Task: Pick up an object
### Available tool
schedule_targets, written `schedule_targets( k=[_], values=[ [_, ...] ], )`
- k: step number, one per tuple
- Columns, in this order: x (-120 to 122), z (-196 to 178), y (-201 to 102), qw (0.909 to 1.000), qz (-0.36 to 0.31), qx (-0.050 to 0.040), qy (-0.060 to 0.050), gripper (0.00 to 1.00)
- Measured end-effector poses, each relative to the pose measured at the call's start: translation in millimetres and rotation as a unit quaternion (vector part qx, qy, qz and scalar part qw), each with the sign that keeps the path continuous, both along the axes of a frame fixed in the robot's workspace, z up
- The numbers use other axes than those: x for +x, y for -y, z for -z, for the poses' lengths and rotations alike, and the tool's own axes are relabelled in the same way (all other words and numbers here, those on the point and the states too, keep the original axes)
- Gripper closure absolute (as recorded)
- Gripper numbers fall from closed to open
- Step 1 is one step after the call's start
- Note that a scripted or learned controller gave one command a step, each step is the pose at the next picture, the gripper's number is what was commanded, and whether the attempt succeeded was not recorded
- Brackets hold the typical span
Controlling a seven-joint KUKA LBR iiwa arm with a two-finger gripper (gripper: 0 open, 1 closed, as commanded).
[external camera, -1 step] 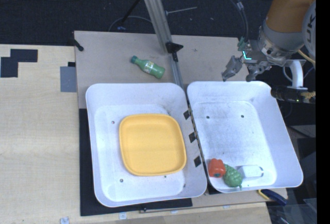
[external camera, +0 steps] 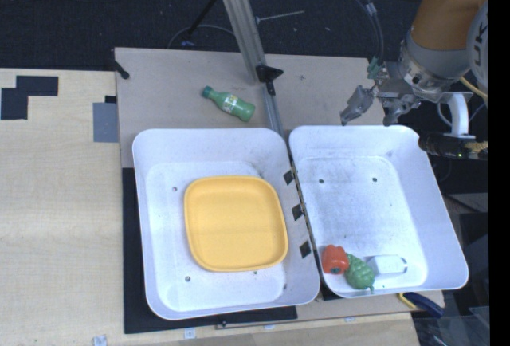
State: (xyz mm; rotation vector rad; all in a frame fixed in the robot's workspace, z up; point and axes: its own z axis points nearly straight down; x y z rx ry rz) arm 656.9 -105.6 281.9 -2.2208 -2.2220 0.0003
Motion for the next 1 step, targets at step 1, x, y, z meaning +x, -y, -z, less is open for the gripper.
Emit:
schedule_targets(
  k=[1],
  values=[
    [-1.7,62.8,-4.8,1.0,0.0,0.0003,-0.003,0.0]
  ],
)
